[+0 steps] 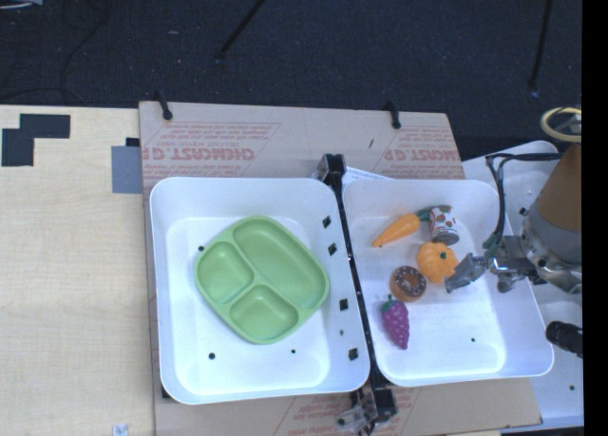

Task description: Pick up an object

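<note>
The right bin (475,358) holds an orange toy carrot (396,229), a small can (444,226), a little orange pumpkin (436,261), a chocolate donut (408,283) and a bunch of purple grapes (396,321). My gripper (465,273) reaches in from the right and hangs low just right of the pumpkin, close to it. Nothing shows between its fingers. The grey fingers blur together, so their spread is unclear.
The left bin (180,349) carries a green divided plate (261,278). A black divider (347,273) runs between the two bins. Cardboard lies under both bins, and the wooden bench top stretches to the left. The right bin's front half is bare white floor.
</note>
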